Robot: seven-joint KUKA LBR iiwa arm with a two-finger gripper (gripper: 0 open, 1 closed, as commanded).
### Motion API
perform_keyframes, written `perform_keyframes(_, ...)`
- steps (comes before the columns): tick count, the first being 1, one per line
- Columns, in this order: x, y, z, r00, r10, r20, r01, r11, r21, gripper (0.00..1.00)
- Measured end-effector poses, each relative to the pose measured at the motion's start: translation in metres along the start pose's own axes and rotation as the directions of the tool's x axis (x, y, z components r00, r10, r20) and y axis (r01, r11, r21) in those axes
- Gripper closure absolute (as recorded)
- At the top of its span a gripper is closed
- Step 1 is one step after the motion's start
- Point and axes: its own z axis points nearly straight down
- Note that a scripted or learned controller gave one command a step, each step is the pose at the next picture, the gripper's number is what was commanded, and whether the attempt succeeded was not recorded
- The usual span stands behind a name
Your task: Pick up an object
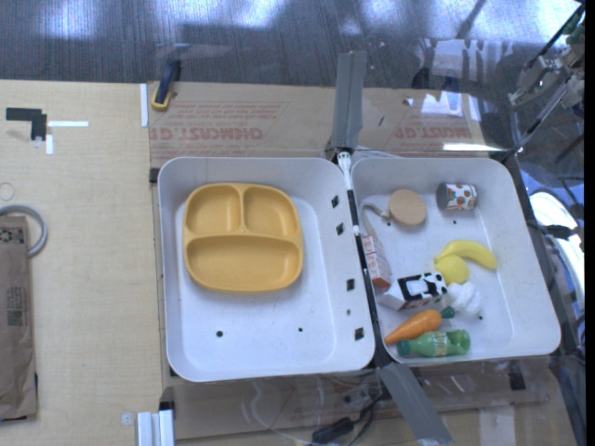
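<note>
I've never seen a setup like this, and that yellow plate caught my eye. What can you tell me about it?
The yellow plate is a rounded-rectangle divided dish that looks like smooth plastic. Raised ridges split it into three compartments: two smaller ones on the far side and one wide one on the near side. It lies flat and right side up in the upper part of the left white bin, resting on the bin's floor. Nothing sits in it and nothing else touches it.

I count two white bins (177, 277): one yellow divided plate (244, 236) in the left, about eight small items right of it.
</note>
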Motion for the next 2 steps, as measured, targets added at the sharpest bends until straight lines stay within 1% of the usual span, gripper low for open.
perform_keyframes(1, -0.0002, 0.0008, -0.0085, 1.0, -0.002, 0.003, 0.002, 1.0, 0.001, 1.0)
perform_keyframes(2, 0.0, 0.0009, -0.0084, 1.0, -0.002, 0.002, 0.002, 1.0, 0.001, 0.0)
